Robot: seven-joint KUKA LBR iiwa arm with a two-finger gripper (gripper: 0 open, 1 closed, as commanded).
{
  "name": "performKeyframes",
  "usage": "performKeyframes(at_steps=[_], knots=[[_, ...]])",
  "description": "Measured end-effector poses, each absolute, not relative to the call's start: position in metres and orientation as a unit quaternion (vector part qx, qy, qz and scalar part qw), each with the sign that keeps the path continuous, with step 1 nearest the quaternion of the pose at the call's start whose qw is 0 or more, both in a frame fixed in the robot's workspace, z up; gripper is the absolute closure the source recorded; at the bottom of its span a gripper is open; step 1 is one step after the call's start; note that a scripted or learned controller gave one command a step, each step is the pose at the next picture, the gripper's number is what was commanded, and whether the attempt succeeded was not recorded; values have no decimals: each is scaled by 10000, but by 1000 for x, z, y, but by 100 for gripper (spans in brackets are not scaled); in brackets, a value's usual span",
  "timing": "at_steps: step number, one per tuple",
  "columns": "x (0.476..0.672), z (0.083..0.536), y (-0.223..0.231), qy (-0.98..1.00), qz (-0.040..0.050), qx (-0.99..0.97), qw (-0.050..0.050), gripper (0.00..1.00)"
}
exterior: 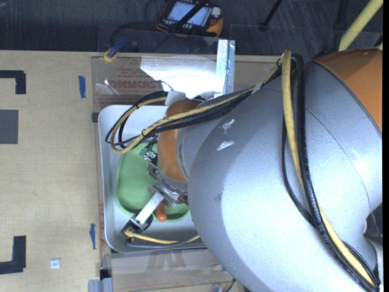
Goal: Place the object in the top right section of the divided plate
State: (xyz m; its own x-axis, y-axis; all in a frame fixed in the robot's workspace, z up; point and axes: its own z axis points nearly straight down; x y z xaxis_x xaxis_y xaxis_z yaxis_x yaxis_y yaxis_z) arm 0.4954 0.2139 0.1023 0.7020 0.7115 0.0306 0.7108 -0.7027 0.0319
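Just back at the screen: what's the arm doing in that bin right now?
The grey arm reaches in from the right and hangs low over the green divided plate, which lies in the white bin. A small orange object shows by the plate's lower edge, right under the wrist. The arm hides much of the plate, so I cannot tell which section the object is in or whether it is held.

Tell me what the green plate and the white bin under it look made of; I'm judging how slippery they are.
Green plate: probably plastic, judging by its even pale colour and smooth, dull-sheened face. White bin: likely moulded plastic too, given its rounded corners and soft sheen, though it could be coated metal.
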Motion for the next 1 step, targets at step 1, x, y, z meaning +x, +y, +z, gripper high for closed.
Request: performKeyframes(at_steps=[1], knots=[[521, 101, 219, 4562, 75, 8898, 29, 100]])
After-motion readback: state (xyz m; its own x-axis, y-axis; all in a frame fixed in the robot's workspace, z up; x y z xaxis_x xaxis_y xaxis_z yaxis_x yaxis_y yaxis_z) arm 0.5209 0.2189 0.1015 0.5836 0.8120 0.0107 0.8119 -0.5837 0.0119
